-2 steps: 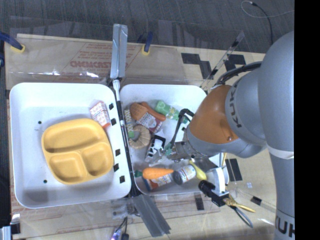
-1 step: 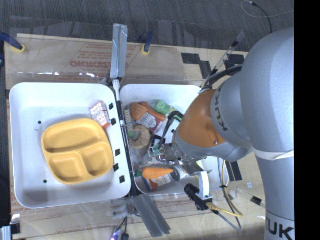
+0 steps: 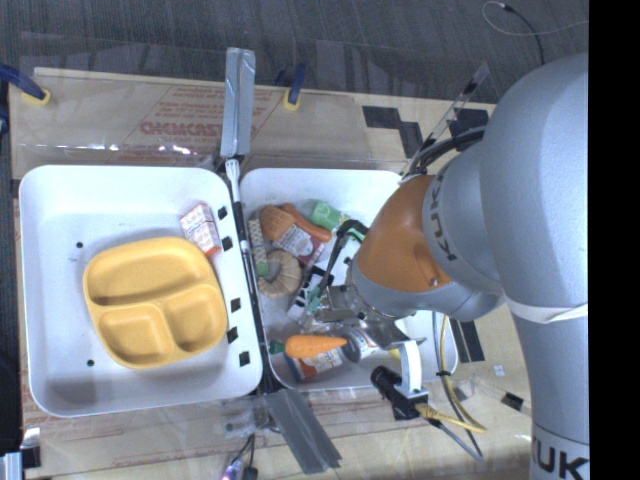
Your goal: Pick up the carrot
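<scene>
The carrot [image 3: 316, 346] is orange with a small green stub at its left end. It lies flat near the front wall of the right bin [image 3: 385, 180]. My gripper [image 3: 312, 303] reaches into that bin from the right, below the orange wrist band [image 3: 400, 248]. Its tip hangs just above and behind the carrot, among the clutter. I see nothing held in it, and the carrot rests on the bin floor.
Behind the gripper lie a brown wrapped food item [image 3: 295, 231], a green piece [image 3: 325, 213] and a round tan object [image 3: 281, 268]. A small dark-and-white item [image 3: 362, 348] touches the carrot's right end. The left bin [image 3: 50, 268] holds a yellow divided plate [image 3: 155, 298] and a red-white packet [image 3: 202, 230].
</scene>
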Tool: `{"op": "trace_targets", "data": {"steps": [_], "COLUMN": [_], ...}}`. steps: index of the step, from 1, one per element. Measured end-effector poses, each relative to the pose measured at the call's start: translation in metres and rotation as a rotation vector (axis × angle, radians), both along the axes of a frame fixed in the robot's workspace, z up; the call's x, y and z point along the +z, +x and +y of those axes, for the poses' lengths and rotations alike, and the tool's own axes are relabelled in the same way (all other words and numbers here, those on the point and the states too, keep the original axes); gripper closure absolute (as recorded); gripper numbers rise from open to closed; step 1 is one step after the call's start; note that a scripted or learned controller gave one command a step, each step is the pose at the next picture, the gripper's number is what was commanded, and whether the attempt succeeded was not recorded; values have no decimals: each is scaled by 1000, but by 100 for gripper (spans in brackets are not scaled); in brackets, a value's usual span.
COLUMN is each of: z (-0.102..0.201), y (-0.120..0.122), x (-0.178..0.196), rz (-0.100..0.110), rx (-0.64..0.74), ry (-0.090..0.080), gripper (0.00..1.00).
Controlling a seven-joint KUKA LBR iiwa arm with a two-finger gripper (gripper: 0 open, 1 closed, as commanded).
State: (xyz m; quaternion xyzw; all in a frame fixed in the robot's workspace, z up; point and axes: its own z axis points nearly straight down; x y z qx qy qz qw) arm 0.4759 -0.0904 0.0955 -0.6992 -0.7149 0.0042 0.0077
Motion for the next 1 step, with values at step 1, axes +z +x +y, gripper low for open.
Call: {"op": "trace_targets", "data": {"steps": [1], "z": [0], "y": [0], "x": [0], "rz": [0], "rx": [1], "ry": [0], "gripper": [0]}}
